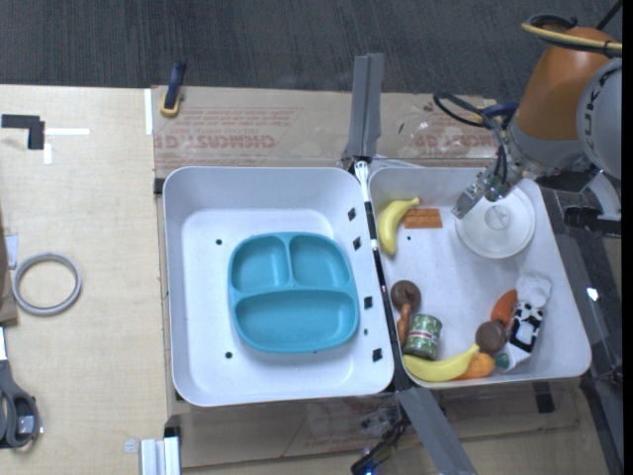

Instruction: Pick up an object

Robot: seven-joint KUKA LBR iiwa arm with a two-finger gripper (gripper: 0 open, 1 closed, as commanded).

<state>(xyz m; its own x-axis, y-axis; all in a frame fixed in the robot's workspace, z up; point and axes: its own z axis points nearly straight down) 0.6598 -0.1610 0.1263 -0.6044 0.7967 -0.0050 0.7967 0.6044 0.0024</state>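
I have the gripper (473, 201) hovering over the right bin (559, 359) beside the white bowl (497, 228), nothing between its seemingly parted fingers, so I judge the next move is descending onto the bowl's rim.

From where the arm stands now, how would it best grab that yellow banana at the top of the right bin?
Probably from straight above, closing the gripper across the middle of the yellow banana. It lies flat on the right white bin floor, curving top to bottom, so its narrow width runs left to right. The orange card touches its right side, so the lower half may give more room.
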